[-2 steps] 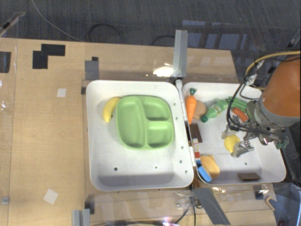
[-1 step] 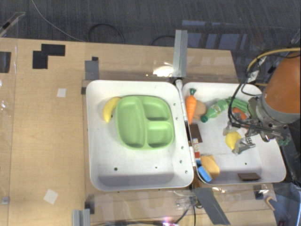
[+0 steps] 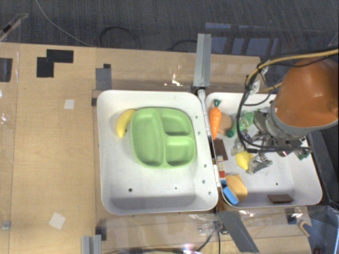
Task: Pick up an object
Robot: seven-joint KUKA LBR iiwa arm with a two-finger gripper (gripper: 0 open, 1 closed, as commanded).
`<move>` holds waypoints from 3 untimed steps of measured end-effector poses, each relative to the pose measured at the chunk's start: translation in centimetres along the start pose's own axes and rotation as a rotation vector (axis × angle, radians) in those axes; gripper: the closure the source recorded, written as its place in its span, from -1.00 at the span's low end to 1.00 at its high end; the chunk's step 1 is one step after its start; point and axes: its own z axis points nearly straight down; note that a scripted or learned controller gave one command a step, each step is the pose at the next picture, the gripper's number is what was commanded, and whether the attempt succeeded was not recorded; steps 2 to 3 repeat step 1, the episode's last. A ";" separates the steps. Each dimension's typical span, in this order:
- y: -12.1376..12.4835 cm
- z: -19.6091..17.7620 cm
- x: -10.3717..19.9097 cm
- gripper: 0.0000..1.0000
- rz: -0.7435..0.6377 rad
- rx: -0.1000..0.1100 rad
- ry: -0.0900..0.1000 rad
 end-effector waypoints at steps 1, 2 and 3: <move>-6.9 -9.0 1.8 1.00 -0.046 0.010 -0.005; -6.9 -9.0 1.8 1.00 -0.046 0.010 -0.005; -6.9 -9.0 1.8 1.00 -0.046 0.010 -0.005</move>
